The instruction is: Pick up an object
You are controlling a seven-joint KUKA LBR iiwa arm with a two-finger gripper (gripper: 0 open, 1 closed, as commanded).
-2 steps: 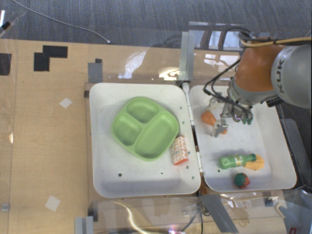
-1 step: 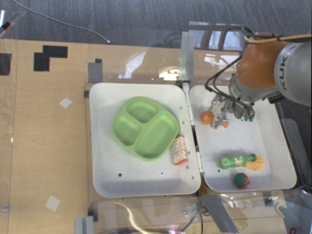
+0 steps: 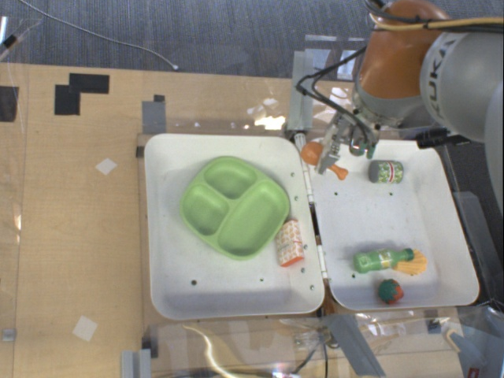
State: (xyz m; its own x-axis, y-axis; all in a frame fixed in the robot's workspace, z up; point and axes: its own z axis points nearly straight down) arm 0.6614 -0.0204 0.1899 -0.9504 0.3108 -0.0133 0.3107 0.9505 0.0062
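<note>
My two-finger gripper [image 3: 344,144] hangs in the upper middle of the frame, over the top left corner of the right white bin [image 3: 441,290]. Whether it is parted or closed, I cannot tell. An orange carrot-shaped toy [image 3: 321,157] lies just beside it. To its right sits a small green-labelled can [image 3: 386,172]. Lower right lie a green plastic bottle [image 3: 379,260], a yellow piece [image 3: 413,264] and a red-and-green ball [image 3: 390,291]. The left white bin [image 3: 169,290] holds a green divided plate [image 3: 234,206] and a red-patterned tube [image 3: 289,242].
</note>
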